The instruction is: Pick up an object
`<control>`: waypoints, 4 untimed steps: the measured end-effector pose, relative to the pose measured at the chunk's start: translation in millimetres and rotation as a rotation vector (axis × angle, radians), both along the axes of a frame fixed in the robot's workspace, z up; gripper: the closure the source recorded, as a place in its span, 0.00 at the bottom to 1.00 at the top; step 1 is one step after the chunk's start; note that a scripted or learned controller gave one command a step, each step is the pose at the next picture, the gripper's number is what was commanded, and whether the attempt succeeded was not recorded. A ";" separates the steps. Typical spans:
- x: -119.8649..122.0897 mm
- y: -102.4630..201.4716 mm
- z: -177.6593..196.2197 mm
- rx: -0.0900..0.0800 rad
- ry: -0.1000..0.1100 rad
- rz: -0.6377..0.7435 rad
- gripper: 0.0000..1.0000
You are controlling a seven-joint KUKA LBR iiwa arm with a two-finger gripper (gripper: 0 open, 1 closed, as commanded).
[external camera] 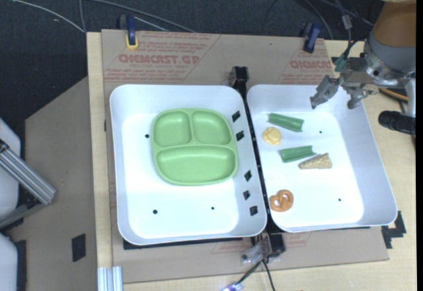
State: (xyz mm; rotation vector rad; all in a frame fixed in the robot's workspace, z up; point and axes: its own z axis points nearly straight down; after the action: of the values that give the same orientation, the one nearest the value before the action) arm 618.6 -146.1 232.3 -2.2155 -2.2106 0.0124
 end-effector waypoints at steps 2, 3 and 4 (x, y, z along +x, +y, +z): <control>7.0 8.0 -39.1 -0.001 -0.009 0.004 0.00; 16.3 11.6 -87.7 -0.001 -0.010 0.004 0.00; 15.3 12.5 -140.8 -0.001 -0.007 0.003 0.00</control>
State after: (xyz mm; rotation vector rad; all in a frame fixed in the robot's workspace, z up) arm 633.9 -133.6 91.5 -2.2164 -2.2176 0.0054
